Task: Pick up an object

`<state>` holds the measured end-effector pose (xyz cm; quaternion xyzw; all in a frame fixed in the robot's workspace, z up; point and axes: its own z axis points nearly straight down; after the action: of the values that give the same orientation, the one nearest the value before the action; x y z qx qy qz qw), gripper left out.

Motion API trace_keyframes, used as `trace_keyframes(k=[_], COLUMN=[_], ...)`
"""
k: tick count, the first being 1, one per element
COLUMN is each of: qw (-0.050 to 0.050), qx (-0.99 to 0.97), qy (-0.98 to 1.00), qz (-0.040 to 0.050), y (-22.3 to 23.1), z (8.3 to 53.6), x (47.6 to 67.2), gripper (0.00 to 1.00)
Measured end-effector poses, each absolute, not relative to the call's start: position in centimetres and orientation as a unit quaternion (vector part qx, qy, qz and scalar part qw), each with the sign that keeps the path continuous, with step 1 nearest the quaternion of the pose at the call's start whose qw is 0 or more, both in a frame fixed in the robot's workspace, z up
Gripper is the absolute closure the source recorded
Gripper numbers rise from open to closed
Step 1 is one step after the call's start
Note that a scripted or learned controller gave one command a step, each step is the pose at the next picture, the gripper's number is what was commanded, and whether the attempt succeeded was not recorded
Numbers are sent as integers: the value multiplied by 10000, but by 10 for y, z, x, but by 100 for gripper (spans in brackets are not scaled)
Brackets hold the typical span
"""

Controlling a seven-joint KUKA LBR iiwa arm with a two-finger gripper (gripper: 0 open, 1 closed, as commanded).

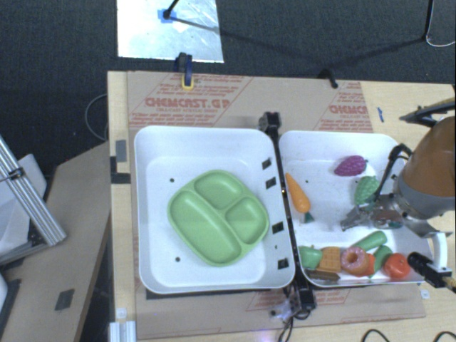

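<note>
Toys crowd the right bin's 6 o'clock edge: donut, tomato, pepper. Carrot lies at 9, grapes at 12. Gripper hovers mid-bin, fingers spread, pinching nothing. Green plate fills the left bin.

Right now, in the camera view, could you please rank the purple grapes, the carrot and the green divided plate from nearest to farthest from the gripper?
Measured from the gripper in the right bin:
1. Purple grapes: same bin, toward its far wall, above the gripper in the view.
2. Carrot: same bin, along its left wall by the divider.
3. Green divided plate: in the left bin, clearly farthest.
</note>
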<state>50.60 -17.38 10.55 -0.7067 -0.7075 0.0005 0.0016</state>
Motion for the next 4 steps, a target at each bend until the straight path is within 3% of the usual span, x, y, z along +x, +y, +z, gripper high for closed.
trace_keyframes(k=[1, 2, 4], qw=[7, -8, -32], qx=[-7067, -7068, -7055], qy=[-7075, -7075, -7087], qz=[-1, -10, -14], y=[-173, -174, -183], z=[83, 95, 205], x=[506, 507, 519], gripper=[0, 100, 100])
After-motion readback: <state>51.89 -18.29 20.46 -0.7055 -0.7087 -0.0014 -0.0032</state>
